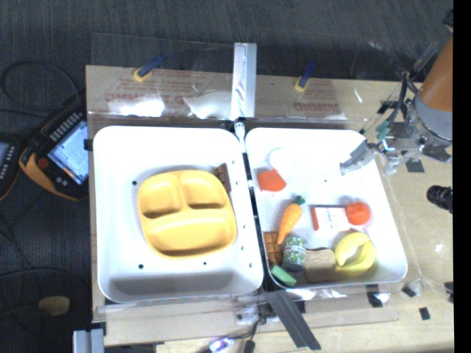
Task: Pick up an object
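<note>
Two white bins on the table. Left bin [110, 271]: yellow divided tray [186, 212]. Right bin [390, 226] — carrot [289, 218], tomato [358, 212], banana [355, 251] toward its near edge. End effector [359, 157] over its far right corner; open or closed, cannot tell.

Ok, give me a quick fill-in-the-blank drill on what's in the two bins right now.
1. The yellow divided tray lies in the ____ bin.
2. The carrot has a ____ top.
3. The gripper hangs over the right bin's ____ corner, as seen in the picture.
4. The banana lies just below the ____ ball.

Missing words: left; green; upper right; orange
</note>
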You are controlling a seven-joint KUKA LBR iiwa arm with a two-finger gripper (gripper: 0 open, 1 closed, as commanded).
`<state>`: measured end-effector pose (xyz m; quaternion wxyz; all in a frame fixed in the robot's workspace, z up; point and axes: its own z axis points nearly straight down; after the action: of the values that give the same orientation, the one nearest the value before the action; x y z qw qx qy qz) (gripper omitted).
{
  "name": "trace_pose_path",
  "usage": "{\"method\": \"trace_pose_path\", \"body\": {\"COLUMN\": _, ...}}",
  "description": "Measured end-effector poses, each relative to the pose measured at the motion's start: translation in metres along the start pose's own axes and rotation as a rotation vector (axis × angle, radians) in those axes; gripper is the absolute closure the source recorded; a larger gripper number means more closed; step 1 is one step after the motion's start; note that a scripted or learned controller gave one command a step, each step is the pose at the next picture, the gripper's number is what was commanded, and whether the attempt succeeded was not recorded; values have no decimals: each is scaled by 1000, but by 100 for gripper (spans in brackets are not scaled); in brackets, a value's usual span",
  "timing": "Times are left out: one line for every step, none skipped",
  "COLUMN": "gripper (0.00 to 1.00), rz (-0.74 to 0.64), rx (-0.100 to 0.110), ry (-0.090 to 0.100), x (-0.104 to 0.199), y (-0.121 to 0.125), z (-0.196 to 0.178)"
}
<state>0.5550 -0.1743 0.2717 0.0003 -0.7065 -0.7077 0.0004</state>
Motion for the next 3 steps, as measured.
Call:
{"method": "trace_pose_path", "body": {"gripper": 0, "rz": -151, "rx": 0, "ry": 3, "x": -48, "y": -60, "z": 137}}
{"method": "trace_pose_path", "body": {"gripper": 0, "rz": 66, "rx": -17, "ry": 11, "x": -35, "y": 74, "z": 179}}
{"method": "trace_pose_path", "body": {"gripper": 0, "rz": -70, "rx": -20, "ry": 2, "x": -35, "y": 27, "z": 178}}
